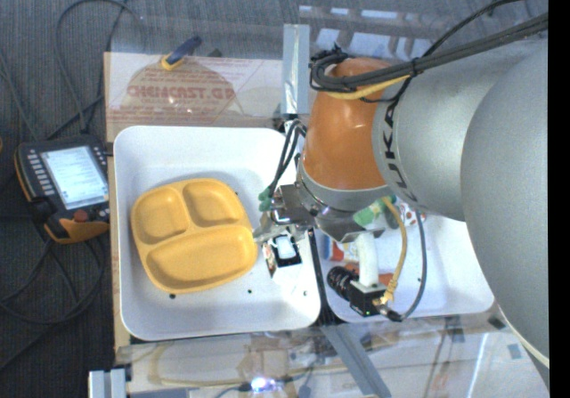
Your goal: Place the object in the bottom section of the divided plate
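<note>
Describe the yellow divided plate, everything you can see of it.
The divided plate looks like matte yellow plastic, rounded at the corners, moulded into three compartments: two smaller ones along the top and one long one along the bottom, split by raised ridges. It lies flat, slightly rotated, in the left white bin. All three sections hold nothing. The end effector sits just off its right edge; whether they touch is unclear.

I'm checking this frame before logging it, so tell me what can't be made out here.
- End effector, camera view: the wrist above covers it, so open or shut is unclear, and so is whether it holds anything.
- Right bin: mostly hidden under the arm; its contents are unreadable.
- Yellow divided plate in the left bin: its right rim meets the end effector's hardware; contact is unclear.
</note>
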